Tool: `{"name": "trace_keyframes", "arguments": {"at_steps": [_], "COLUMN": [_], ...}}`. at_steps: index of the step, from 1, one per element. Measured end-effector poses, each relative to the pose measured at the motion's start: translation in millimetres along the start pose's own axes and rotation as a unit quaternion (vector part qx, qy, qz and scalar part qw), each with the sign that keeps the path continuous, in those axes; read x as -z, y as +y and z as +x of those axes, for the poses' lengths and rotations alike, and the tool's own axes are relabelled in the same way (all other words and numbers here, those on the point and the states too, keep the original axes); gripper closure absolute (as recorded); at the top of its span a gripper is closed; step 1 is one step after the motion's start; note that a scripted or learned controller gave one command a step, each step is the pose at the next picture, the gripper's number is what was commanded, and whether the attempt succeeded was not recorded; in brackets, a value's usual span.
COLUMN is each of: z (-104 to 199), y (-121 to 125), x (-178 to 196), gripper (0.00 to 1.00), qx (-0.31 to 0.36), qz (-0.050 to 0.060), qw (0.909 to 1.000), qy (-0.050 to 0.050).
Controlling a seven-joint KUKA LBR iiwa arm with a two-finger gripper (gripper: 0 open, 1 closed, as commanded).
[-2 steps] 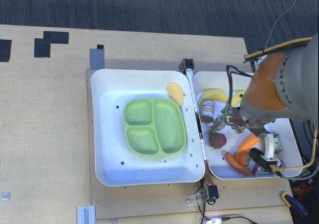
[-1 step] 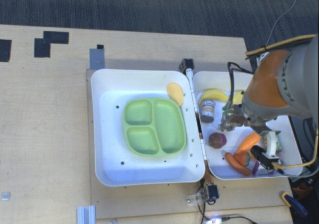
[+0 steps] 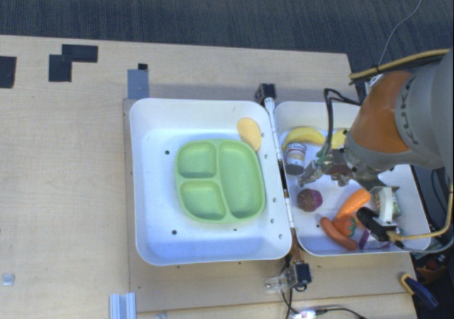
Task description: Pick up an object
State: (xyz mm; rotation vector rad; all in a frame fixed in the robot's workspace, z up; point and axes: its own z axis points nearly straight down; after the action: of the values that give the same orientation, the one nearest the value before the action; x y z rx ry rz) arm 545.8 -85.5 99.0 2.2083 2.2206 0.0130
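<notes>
**Gripper low over cluttered right bin, no grasp confirmed**

Candidate objects lie in the right shallow white bin (image 3: 411,179): a small dark-purple round fruit (image 3: 309,200), a yellow banana (image 3: 306,135) against the far wall, a small cylindrical can (image 3: 295,157), an orange carrot-shaped piece (image 3: 353,203) and a red-orange sausage-shaped piece (image 3: 336,232). The left white bin (image 3: 145,190) holds a green three-compartment plastic tray (image 3: 218,180) and a pale yellow oval piece (image 3: 249,132) near its far right corner.

Risk, as judged: the items crowd together, so a descent may catch two at once or nudge the round fruit so it rolls away.

The two-finger gripper (image 3: 316,169) sits just above the purple fruit, beside the can. Whether it is spread or clenched, I cannot tell; nothing is visibly held.
</notes>
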Motion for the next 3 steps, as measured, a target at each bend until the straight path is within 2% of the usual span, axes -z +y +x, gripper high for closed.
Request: {"name": "trace_keyframes", "arguments": {"at_steps": [1, 2, 3], "z": [1, 1, -7], "y": [1, 1, 30], "x": [11, 11, -13], "gripper": [1.00, 0.00, 0.00], "qx": [0.002, 0.001, 0.000], "qz": [-0.001, -0.001, 0.004], "qw": [1.0000, 1.0000, 1.0000], "qy": [0.000, 0.000, 0.001]}}
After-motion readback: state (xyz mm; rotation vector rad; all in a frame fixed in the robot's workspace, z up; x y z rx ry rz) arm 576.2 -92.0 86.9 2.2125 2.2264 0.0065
